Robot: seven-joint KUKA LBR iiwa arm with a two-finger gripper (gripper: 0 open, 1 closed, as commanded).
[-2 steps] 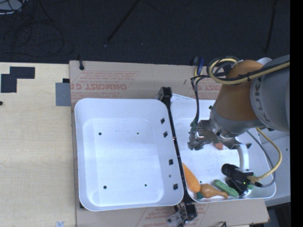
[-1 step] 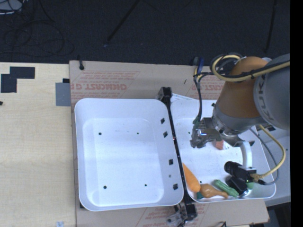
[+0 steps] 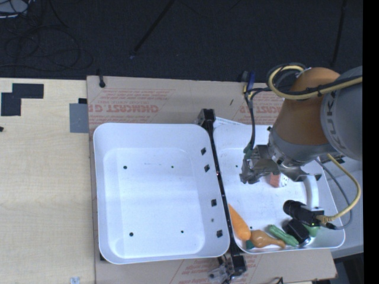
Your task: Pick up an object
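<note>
Pale wood-grain bench top [image 3: 41, 188] fills the left of the scene. Dark floor with loose cables lies at the far side.

1. A brown cardboard sheet with red print [image 3: 154, 99] lies under both bins. Its near edge is cut off.
2. The grey arm with an orange band [image 3: 308, 117] enters from the right and hides part of the far right corner of the right bin.
3. The shallow white left bin [image 3: 154, 182] and the shallow white right bin [image 3: 234, 147] stand side by side. A black bar [image 3: 216, 176] runs between them from far to near.
4. The dark two-finger gripper [image 3: 247, 176] hangs low over the middle of the right bin. Whether it is parted or closed cannot be told, and no item is seen in its grasp.
5. Items, all in the right bin:
   - The long orange carrot-shaped piece [image 3: 238, 222] lies by the left wall. Its long axis runs from far left to near right.
   - The elongated green piece [image 3: 283, 236] lies in the near right corner, with its axis roughly left to right and its right end partly hidden.
   - The tan rounded lump [image 3: 259, 238] sits between these two.
   - The small red-orange object [image 3: 273, 181] is just right of the gripper. Its shape is hard to make out.
</note>
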